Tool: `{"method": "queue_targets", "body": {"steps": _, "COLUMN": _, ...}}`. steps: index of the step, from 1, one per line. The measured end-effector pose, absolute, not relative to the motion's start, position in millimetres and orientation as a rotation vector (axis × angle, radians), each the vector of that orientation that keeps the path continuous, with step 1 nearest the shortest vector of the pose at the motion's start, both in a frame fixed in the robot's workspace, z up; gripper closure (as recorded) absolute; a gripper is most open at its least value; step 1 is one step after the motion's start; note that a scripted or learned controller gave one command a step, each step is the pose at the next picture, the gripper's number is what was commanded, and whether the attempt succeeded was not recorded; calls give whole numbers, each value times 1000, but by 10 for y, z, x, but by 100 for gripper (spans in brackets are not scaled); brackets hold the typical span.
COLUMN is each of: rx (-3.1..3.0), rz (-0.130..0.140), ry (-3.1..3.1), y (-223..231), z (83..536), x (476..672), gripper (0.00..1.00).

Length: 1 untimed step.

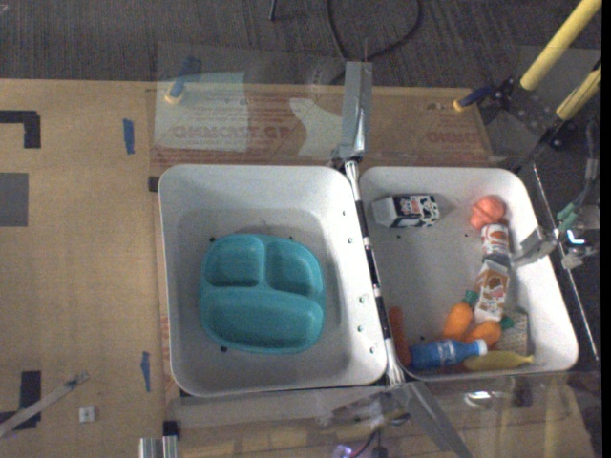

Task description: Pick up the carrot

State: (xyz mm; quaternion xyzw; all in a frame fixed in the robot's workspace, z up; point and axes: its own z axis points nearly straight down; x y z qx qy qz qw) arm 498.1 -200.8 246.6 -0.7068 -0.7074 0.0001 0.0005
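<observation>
The likeliest failure was a closure on the wrong thing: the carrot (458, 321) sat wedged among clutter, so a descent slightly off would catch a neighbour or nudge the pile. The gripper (563, 237) showed dimly at the right bin's (430, 256) outer rim, apparently touching nothing; whether it was open or closed could not be told. Nearest it lay a white squeeze bottle (492, 277). Beyond that bottle rested the carrot, touching a second orange piece (485, 333) and a blue bottle (444, 353).

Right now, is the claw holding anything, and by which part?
Nothing is visibly held; the carrot lies loose in the right bin, near its front wall.
</observation>
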Motion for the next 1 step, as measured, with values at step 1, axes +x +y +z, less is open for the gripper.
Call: {"method": "queue_targets", "body": {"steps": 1, "rx": -1967, "rz": -19, "ry": -2493, "y": -1769, "z": 1183, "x": 4900, "gripper": 0}}
